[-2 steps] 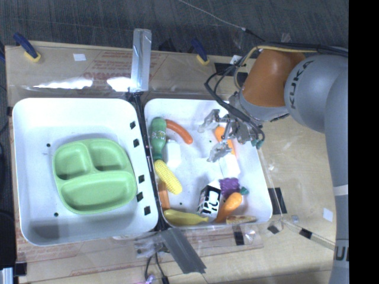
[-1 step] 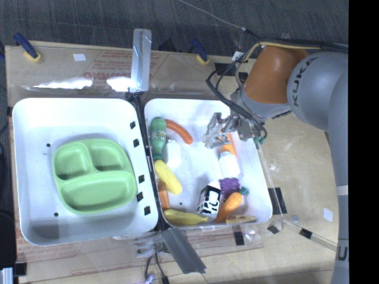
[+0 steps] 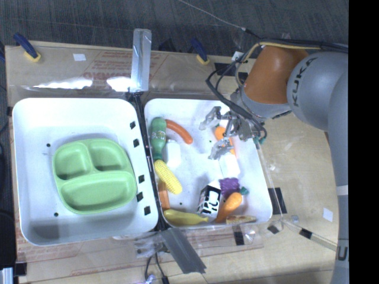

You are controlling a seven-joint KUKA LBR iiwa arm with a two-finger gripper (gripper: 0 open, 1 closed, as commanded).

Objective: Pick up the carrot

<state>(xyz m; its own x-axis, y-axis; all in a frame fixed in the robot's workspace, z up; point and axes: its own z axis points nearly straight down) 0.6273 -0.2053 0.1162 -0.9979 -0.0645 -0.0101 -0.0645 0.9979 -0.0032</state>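
Your jaws (image 3: 217, 136) hang over the right bin (image 3: 195, 106), in its far half and towards its right wall. They stand apart, one finger towards the far edge and the other towards the middle of the bin. A small orange piece (image 3: 221, 132) shows in the gap. You cannot tell from here whether it is touched or just lies in the bin beneath, so do not count it as held.

I take the carrot (image 3: 232, 202) to be the tapered orange thing near the right bin's near right corner. It is just beside the purple grapes (image 3: 230, 186) and the black-and-white carton (image 3: 208, 201). Its long axis runs at a slant, with the thick end up towards the right wall and the thin end down towards the near edge. The yellow banana (image 3: 185, 218) lies along that near edge.

From the jaws, the carrot lies towards the near edge and a little towards the right wall, past a white block (image 3: 230, 168). So your move runs along the right wall to the near corner. You would probably need to turn the jaws to close across the slant rather than along it.

Beware the orange sausage-like piece (image 3: 179, 131) by the green cucumber (image 3: 157, 136) near the far left corner. It is much the same colour and could be mistaken for the target.
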